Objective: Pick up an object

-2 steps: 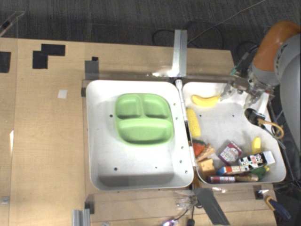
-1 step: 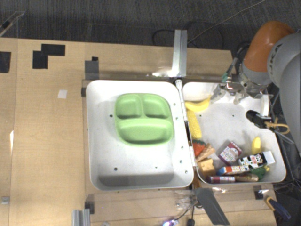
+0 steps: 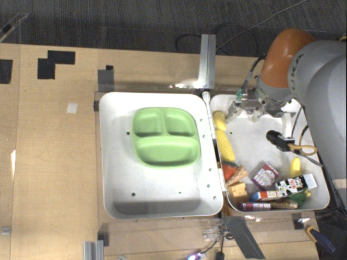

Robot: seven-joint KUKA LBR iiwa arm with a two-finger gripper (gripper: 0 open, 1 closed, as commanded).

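Firstly, note the pale wooden counter, then the grey arm with its orange band reaching in from beyond and right of the yellow plastic corn cob. Left of the cob, find the shallow white left bin holding a green three-part plastic plate; around the cob, the shallow white right bin. Just beyond and right of the cob, see the metal end effector over bare bin floor, holding nothing visible; cannot tell whether wide or narrow. Nearer than the cob, count the likely targets: a black-and-white patterned carton, a purple foil packet, a tan block, a red lump, a small yellow piece. Expect trouble from a descent onto empty floor, well apart from that clutter, or from a slip off the cob's round side against the bin wall. Hard to read: the heap's overlaps, the carton's print, and the wrist's underside, hidden by the arm.
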